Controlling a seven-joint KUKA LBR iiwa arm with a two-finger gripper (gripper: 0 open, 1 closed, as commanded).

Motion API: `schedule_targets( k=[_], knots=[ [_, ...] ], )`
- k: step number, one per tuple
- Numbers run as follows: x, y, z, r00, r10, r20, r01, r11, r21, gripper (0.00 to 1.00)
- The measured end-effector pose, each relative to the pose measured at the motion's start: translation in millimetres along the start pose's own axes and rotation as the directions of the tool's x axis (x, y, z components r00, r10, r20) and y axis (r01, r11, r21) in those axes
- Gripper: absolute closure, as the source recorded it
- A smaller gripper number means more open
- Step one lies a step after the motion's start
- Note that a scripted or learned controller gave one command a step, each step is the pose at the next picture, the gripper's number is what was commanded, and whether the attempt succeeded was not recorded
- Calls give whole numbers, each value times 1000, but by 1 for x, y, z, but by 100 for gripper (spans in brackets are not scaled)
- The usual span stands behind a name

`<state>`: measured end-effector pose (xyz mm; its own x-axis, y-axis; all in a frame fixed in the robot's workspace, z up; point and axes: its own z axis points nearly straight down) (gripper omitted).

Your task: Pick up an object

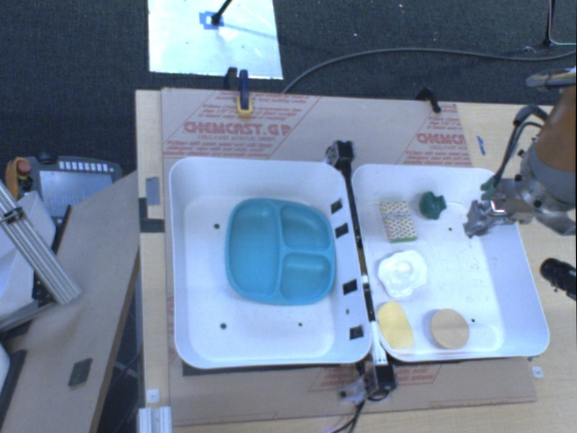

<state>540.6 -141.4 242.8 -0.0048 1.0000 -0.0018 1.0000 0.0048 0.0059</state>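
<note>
2 white bins abut on the bench: the left bin (194, 242) carries a blue divided plate (278, 249), the right bin (514, 282) the loose pickables – a green toy (433, 205), a speckled sponge block (398, 220), a white crumpled piece (402, 272), a yellow piece (394, 324) and a tan disc (449, 328). the gripper (478, 219) hangs over the right bin's upper area near the green toy, nothing between its fingers – its opening cannot be judged; the nearest candidate is likely that toy
</note>
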Motion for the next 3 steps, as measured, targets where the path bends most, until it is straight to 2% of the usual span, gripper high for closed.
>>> schedule_targets(
  k=[2,3],
  knots=[
    [108,54,-7,1000,-6,-4,6,1000,2,100],
    [155,71,9,1000,-4,-2,4,1000,3,100]
  ],
)
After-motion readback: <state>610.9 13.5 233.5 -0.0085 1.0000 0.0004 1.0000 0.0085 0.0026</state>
